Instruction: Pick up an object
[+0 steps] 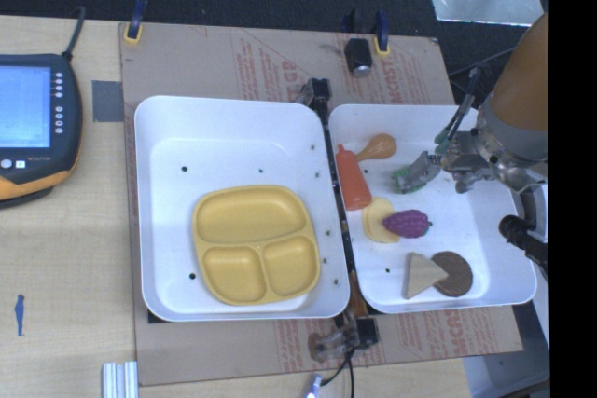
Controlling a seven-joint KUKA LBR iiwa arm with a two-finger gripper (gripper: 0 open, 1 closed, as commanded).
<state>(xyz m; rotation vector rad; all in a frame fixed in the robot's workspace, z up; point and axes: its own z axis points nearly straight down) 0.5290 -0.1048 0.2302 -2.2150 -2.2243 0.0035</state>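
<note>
My gripper [411, 175] reaches in from the right and hangs low over the back half of the right bin [494, 294]. Its tip lies just right of a tan pear-shaped piece [377, 146] and above a purple bumpy piece [407, 223]. An orange carrot-like stick [353, 179] lies along the bin's left wall. A pale yellow disc [377, 223] touches the purple piece on its left. Near the front sit a tan wedge [422, 276] and a brown round piece [454, 273], side by side. Something grey-green shows at the gripper's tip, and what it is stays unclear.
The left bin [168, 135] bears a yellow divided plate [256, 243]. A handheld control pendant [33, 126] lies at the far left of the bench. Clamps [359, 54] stand behind the bins, and a divider rail [332, 200] runs between them.
</note>
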